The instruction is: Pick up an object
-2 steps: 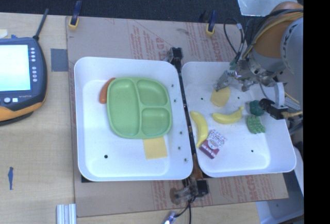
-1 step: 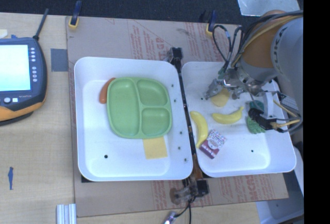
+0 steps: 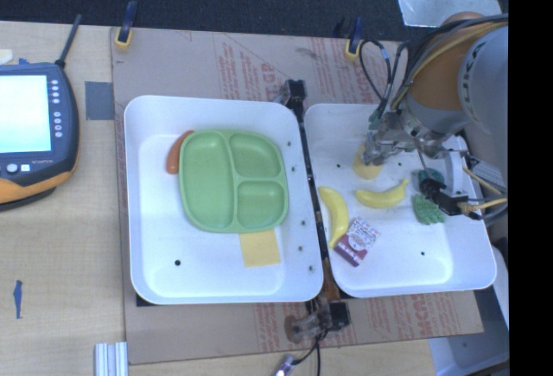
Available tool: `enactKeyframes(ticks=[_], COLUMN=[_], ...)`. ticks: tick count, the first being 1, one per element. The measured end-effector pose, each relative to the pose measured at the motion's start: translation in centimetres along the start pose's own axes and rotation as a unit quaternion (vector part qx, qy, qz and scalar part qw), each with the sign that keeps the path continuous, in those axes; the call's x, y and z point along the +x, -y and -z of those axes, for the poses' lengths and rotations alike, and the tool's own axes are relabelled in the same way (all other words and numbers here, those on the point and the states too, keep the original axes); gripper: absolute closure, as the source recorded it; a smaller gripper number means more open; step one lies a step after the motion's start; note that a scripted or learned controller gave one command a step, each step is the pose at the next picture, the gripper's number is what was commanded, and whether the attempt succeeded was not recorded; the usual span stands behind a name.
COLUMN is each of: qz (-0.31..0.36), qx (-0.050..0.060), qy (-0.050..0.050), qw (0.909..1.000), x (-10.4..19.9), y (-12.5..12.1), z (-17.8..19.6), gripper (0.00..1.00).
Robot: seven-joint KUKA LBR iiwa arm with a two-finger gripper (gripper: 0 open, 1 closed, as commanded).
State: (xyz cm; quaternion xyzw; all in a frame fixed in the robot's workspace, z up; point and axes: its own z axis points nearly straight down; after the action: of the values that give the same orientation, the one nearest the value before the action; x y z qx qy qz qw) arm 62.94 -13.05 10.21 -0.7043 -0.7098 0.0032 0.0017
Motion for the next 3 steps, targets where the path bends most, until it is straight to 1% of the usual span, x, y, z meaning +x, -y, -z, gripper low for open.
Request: enactKeyframes(ticks=[1,2,3], qz=[0.000,0.000,0.001], qx=[0.000,0.000,0.001], qy=[0.000,0.001,0.001], qw=[1.0000,1.0000,1.0000], x=[0.0,-0.1,-0.1], y=[0.0,0.0,0.0], z=[0.0,1.0,1.0], gripper=[0.00,1.00,0.00])
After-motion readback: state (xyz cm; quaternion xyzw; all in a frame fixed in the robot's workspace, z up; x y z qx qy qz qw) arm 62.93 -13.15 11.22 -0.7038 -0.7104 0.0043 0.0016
